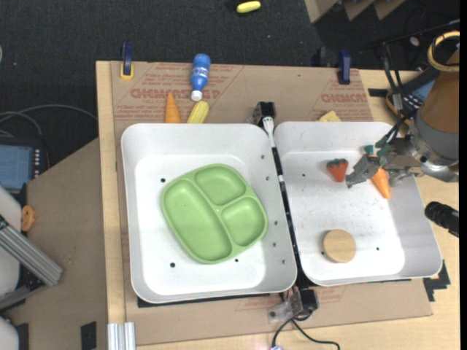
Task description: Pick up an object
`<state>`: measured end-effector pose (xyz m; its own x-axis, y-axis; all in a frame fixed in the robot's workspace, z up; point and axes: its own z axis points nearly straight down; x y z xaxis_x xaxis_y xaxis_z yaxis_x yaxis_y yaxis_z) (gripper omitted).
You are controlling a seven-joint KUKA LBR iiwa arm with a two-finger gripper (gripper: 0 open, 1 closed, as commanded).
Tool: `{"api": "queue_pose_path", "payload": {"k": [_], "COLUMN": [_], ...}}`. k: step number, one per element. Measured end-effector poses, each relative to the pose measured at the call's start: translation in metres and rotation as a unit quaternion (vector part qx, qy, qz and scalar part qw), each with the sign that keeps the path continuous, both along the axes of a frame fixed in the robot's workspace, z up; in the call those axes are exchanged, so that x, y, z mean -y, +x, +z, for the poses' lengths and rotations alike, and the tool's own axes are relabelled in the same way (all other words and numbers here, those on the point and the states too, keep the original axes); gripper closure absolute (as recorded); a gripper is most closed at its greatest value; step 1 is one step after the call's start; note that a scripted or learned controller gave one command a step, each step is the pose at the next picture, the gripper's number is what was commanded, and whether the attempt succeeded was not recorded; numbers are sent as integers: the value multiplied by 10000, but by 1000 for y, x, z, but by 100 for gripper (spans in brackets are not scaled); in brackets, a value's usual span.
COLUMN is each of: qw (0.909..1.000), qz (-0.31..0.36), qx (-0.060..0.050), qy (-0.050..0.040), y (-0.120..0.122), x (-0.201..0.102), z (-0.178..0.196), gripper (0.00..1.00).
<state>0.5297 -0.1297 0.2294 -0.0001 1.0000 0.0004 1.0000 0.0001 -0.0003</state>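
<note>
Orange is your cue: the toy carrot lies in the right bin, touching the gripper, with a red strawberry just beside its tip. You're at the approach step, I'd say, and whether the fingers are open or closed I cannot tell. Next, settle them squarely around one piece before lifting.

Left white bin: pale green divided plate. Right of it, second white bin: tan wooden disc, red strawberry with green top, orange carrot. Behind the plate, on the brown printed tabletop: blue-and-white bottle, yellow corn, orange piece, possibly another carrot.
</note>
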Motion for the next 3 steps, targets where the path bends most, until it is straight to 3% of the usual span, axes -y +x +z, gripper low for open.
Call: {"api": "queue_pose_path", "payload": {"k": [1, 2, 3], "qw": [10000, 10000, 10000], "qz": [10, -4, -3], "qx": [21, 28, 21], "qy": [-1, -11, -10], "y": [90, 88, 88], "x": [40, 40, 40], "z": [-150, -134, -134], "gripper": [0, 100, 0]}}
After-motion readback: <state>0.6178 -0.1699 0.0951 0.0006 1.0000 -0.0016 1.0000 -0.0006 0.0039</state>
